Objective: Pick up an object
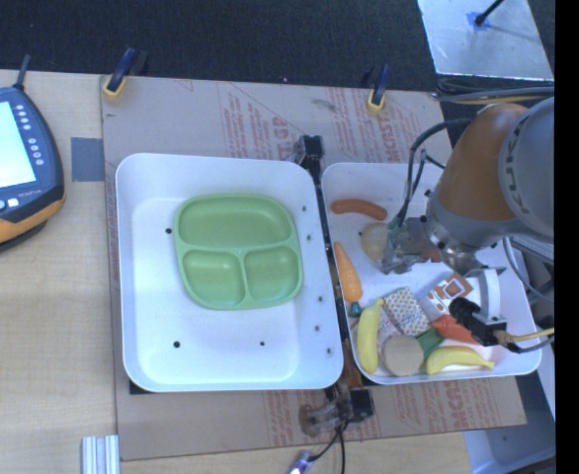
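Toy food crowds the right bin [369,178]: a sausage [359,207] near the back, a carrot [348,273] along the left wall, two bananas [369,338] in front. The gripper [404,250] is low among them beside a pale piece [374,240]; what it grasps, I cannot tell. The left bin [141,265] holds a green divided plate [239,250].

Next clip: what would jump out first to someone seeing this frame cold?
The green divided plate lying alone in the left bin. Then the right bin with its jumble of toy food: a sausage, a carrot and bananas near its front. The grey and orange arm hangs over that bin's right side.
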